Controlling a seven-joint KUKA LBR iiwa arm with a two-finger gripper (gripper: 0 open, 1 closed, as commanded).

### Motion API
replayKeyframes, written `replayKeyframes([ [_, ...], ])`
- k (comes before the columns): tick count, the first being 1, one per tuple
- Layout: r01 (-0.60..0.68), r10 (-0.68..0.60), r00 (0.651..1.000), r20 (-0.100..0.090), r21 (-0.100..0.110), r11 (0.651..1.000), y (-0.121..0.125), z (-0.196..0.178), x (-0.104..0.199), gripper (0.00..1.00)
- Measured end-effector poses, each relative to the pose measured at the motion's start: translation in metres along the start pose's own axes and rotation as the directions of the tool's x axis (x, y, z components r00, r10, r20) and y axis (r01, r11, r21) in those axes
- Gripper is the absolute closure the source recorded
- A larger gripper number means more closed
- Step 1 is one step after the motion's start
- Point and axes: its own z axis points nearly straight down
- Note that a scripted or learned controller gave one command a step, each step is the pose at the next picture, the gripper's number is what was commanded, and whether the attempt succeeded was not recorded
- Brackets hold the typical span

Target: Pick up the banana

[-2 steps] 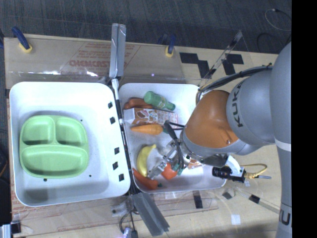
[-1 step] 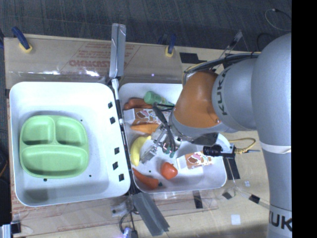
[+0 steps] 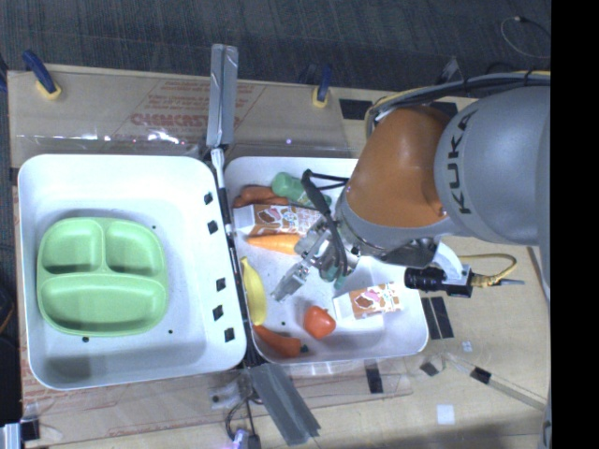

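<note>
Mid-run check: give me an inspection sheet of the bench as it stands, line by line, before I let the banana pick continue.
Surface: two white bins side by side; right bin holds the items.
Job's things: banana lies along the right bin's left wall, not held.
Clutter: orange carrot, green item, two printed packets, red-orange items; green divided tray in the left bin.
Grippers: gripper low over the right bin, right of the banana, nothing between its fingers.
Cables: yellow cable by the arm's base.
Surroundings: blue clamps on the cardboard backing.
</note>
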Motion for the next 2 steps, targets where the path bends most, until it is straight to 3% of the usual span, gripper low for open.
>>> replayKeyframes([
  [1,0.027,-0.027,1.0,-0.001,0.001,1.0,-0.037,0.008,0.002,0.0],
  [2,0.11,-0.11,0.994,0.011,-0.004,0.994,-0.032,0.097,0.0,0.0],
])
